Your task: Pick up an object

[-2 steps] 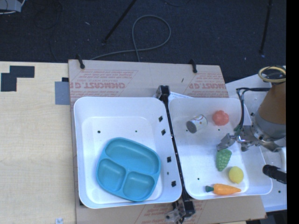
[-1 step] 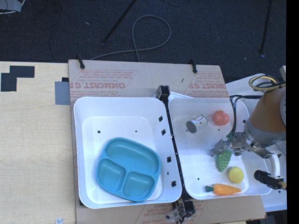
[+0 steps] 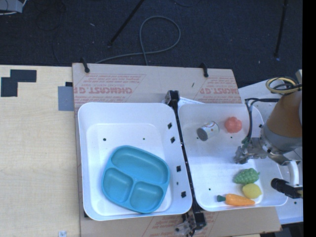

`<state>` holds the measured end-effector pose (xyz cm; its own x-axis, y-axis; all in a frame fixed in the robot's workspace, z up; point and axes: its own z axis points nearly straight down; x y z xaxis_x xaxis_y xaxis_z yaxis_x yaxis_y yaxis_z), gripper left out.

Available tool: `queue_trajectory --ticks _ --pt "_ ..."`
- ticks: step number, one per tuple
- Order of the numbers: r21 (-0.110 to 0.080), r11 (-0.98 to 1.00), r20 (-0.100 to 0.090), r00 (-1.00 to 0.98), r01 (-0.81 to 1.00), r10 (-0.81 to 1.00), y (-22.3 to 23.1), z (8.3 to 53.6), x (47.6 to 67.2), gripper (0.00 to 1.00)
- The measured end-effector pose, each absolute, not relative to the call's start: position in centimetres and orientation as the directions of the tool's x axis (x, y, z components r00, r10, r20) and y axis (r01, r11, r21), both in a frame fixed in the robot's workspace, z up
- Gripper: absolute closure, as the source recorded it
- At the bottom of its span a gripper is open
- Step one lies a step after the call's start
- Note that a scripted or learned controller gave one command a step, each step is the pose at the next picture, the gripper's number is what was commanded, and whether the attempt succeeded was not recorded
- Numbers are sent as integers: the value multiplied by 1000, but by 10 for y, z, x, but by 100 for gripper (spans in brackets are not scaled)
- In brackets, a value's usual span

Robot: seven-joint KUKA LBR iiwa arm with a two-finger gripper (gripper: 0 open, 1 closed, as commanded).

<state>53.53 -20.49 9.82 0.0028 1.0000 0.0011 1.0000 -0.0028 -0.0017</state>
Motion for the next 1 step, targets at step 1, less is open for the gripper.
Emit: queue_trajectory --ticks 1 --pt "2 2 0 -2 1000 1000 -198 156 531 100"
